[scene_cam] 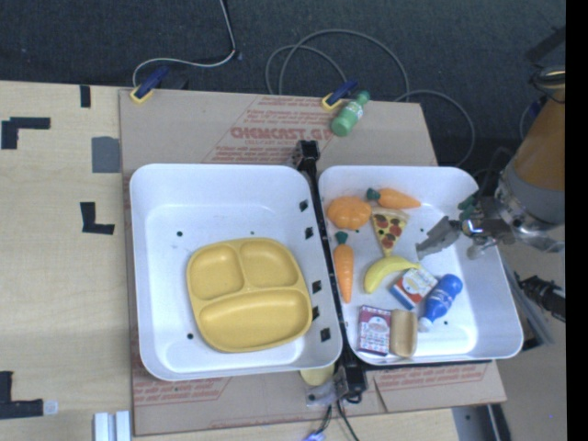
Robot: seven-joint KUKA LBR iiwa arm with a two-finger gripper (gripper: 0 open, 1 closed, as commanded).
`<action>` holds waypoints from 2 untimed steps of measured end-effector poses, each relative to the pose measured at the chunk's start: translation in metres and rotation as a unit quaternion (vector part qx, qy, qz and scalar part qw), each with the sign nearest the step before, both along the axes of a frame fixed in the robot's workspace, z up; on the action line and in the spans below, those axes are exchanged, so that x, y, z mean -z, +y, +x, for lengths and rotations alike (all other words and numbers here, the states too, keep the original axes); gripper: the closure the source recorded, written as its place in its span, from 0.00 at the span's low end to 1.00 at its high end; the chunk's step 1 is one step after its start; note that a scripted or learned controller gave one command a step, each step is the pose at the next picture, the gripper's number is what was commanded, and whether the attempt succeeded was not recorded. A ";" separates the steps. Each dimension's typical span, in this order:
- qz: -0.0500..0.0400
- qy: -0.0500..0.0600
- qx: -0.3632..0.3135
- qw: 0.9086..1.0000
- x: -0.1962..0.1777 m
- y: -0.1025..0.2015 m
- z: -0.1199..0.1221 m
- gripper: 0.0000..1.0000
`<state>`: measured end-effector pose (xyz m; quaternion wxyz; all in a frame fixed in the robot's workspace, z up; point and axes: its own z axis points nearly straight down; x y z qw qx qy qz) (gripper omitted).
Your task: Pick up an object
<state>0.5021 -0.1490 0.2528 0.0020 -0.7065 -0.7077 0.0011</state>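
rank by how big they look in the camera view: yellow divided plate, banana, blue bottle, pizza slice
1. yellow divided plate, clearly largest
2. banana and blue bottle, too alike to separate
3. pizza slice, smallest

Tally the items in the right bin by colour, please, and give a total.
Orange: 3, a round orange fruit and two carrots
Yellow: 1, banana
Blue: 1, bottle
Other or mixed: 4, pizza slice, small carton, red packet, tan bread roll
Total: 9

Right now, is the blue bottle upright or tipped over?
Tipped over. The blue bottle lies on its side on the right bin's floor, white cap toward the bin's front.
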 end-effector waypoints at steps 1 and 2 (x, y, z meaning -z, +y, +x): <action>0.000 0.001 -0.001 1.000 0.153 0.007 0.059 0.00; 0.001 0.008 -0.004 1.000 0.151 0.037 0.126 0.00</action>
